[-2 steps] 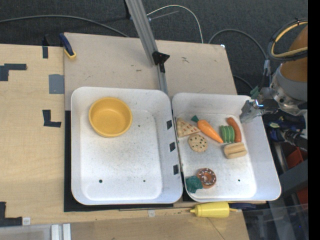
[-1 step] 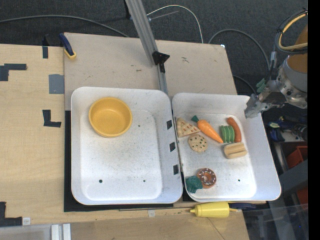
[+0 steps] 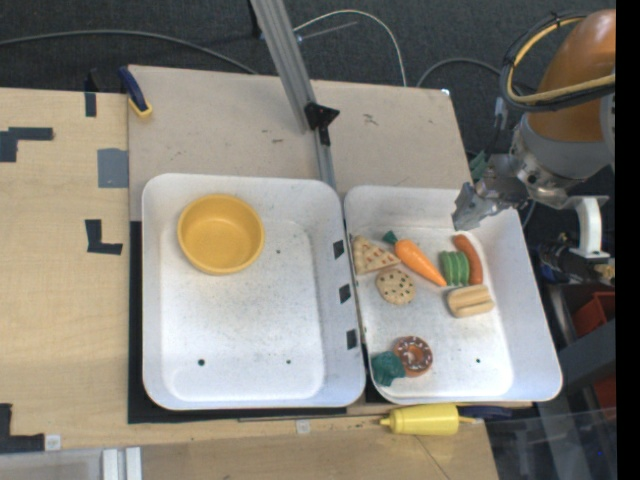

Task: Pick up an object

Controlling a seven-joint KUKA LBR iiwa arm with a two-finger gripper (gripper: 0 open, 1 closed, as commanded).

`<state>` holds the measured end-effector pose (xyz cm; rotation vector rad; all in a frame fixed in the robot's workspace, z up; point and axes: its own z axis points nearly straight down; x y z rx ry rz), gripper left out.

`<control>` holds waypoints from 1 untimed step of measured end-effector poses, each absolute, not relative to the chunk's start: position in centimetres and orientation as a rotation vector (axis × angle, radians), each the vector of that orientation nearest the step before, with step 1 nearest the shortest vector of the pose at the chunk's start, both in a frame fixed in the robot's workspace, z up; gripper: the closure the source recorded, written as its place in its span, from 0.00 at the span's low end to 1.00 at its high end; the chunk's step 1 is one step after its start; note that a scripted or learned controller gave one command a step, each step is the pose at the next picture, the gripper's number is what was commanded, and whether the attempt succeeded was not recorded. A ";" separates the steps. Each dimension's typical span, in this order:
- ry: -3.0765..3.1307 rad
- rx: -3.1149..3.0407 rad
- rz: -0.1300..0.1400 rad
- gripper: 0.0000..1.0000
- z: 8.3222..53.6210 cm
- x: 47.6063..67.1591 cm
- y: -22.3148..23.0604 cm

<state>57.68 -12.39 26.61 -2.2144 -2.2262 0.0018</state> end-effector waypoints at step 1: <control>-2.228 -2.213 0.000 1.00 26.9 59.2 -7.4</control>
